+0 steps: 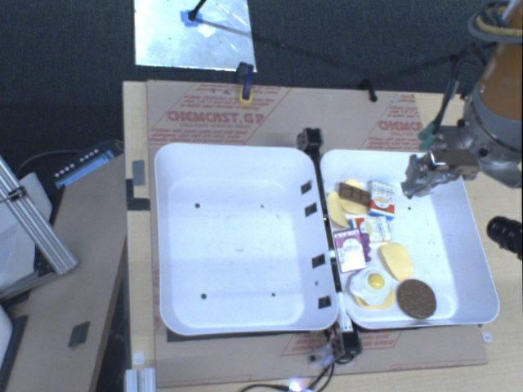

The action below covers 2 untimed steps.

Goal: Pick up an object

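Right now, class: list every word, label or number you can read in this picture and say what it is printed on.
"CHEMCAST, G P" in red, at the back left of the brown board under the bins.
"CHEMC...", the same red print, cut off, at the back right of that board.
Print on the small food packets in the right bin: too small to read.

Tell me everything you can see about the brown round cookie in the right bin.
The brown cookie is a flat, dark disc with a rough, matte surface, probably toy food. It lies flat near the front edge of the right bin, beside the fried egg and just below the yellow slice. Nothing holds it.
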Each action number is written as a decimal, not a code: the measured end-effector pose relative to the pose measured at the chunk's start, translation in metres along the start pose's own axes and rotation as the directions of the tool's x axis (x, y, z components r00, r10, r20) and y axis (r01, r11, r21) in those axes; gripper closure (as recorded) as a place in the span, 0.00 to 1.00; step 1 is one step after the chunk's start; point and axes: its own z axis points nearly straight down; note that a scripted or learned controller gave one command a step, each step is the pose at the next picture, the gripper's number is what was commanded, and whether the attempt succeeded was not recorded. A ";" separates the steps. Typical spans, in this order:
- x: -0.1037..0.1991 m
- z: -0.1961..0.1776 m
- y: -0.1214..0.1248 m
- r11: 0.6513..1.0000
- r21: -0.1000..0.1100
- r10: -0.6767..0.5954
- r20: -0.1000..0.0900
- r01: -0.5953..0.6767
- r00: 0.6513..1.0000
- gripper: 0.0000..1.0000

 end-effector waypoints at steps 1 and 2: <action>0.043 0.000 0.022 1.000 -0.004 0.003 0.002 -0.003 1.000 1.00; 0.041 -0.011 0.022 1.000 -0.005 0.002 0.002 -0.002 1.000 1.00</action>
